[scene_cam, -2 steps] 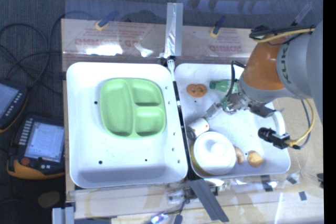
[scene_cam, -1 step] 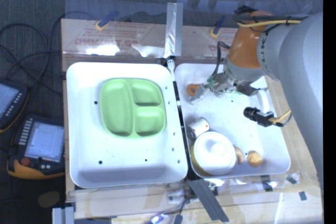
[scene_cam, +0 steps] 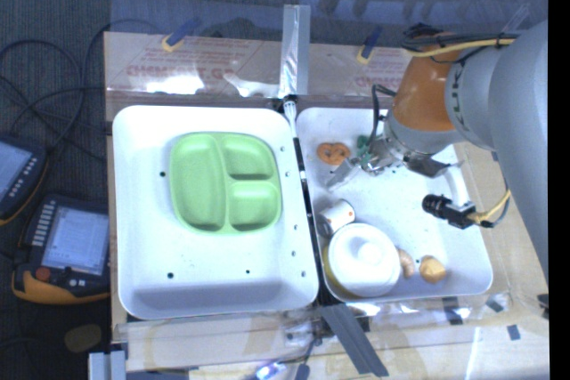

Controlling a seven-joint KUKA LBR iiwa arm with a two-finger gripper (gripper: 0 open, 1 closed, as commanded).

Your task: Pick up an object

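A: Where is the gripper (scene_cam: 349,171)?
B: Low in the right bin (scene_cam: 463,276), near its left wall. Whether it is clenched or released, I cannot tell.
A: What lies closest to it?
B: A small orange-brown cookie-like piece (scene_cam: 333,153) just beside it, toward the bin's upper left. A small white cup (scene_cam: 337,214) lies below, next to a round white bowl (scene_cam: 362,259).
A: Anything further out?
B: Two little brown pieces (scene_cam: 422,266) by the bowl's right side. The left bin (scene_cam: 142,280) holds a green divided tray (scene_cam: 224,181).
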